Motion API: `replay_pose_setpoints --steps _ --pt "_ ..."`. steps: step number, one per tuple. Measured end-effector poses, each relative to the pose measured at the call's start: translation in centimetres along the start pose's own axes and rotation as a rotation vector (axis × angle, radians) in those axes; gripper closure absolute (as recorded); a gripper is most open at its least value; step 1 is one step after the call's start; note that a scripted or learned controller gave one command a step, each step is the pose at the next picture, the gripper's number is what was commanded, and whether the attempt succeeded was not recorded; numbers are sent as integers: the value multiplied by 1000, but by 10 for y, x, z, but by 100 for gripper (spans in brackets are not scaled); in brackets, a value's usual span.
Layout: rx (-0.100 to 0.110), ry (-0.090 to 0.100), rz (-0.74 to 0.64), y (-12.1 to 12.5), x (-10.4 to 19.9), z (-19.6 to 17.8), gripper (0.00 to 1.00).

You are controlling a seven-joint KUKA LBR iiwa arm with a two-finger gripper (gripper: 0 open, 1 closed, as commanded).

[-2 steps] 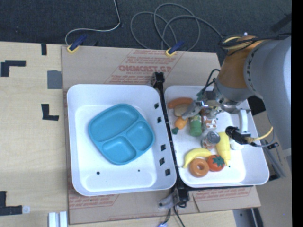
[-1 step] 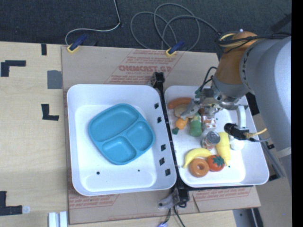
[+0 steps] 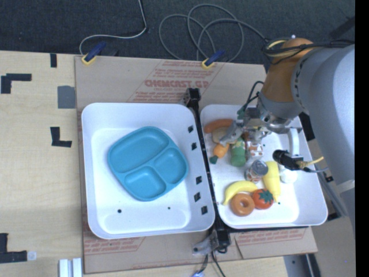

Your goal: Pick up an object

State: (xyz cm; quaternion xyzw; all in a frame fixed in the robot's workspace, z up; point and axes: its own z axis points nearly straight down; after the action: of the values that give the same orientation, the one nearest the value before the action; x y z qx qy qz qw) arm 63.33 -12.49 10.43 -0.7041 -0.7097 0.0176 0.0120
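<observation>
**Arm low over the right bin, its grip hard to read**

The grey arm (image 3: 323, 91), with its orange band, reaches in from the right and covers the upper right corner of the right bin (image 3: 308, 212). Its end effector (image 3: 249, 133) sits low among the toy food at the bin's upper middle. Dark linkage and cables crowd that spot, so I cannot tell how the end effector stands, nor whether anything sits in it.

Just beside it lie an orange carrot-like piece (image 3: 218, 124), a small orange item (image 3: 221, 150) and a green piece (image 3: 238, 155); their exact shapes are blurred. Below is a small grey and white item (image 3: 256, 169), too unclear to name. Nearer the front lie a yellow banana (image 3: 237, 189), a second yellow banana (image 3: 272, 179) partly behind a black and white fitting (image 3: 286, 159), a brown doughnut (image 3: 242, 204) and a red tomato (image 3: 263, 198), the last two touching.

The left bin (image 3: 98, 212) holds a blue divided plate (image 3: 148, 163), tilted at a slant. Both bins rest on a cardboard sheet (image 3: 167, 82) on the tabletop (image 3: 34, 172). Grey cables (image 3: 196, 30) loop beyond it.
</observation>
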Motion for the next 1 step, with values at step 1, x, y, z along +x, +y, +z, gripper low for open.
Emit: replay_pose_setpoints --steps 1 --pt "3 0 0 1 0 0 0"
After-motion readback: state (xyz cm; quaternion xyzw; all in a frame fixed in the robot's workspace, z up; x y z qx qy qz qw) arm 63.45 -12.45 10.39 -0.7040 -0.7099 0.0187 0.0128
